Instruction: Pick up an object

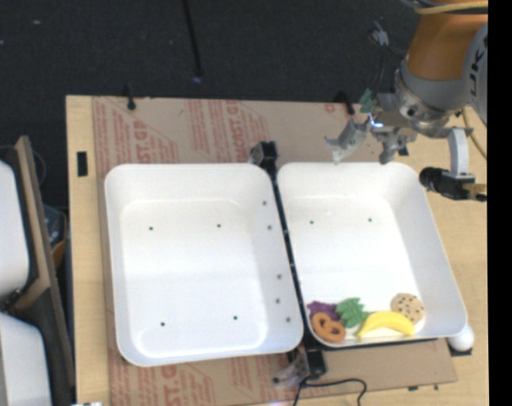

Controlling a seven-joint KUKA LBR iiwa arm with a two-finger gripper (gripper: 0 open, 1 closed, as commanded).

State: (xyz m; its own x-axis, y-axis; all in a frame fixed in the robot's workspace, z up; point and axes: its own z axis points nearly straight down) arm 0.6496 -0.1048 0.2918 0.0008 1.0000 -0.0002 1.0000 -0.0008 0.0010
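The left bin [196,260] holds nothing. The right bin [366,244] carries a pretzel [327,328], purple grapes [322,310], a green leafy piece [352,311], a banana [385,323] and a cookie [407,308] bunched along its near wall, the floor beyond them bare. The gripper [370,146] hangs over the far rim, fingers spread, nothing between them.

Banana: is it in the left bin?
No. The banana lies in the right bin, at its near edge beside the cookie.
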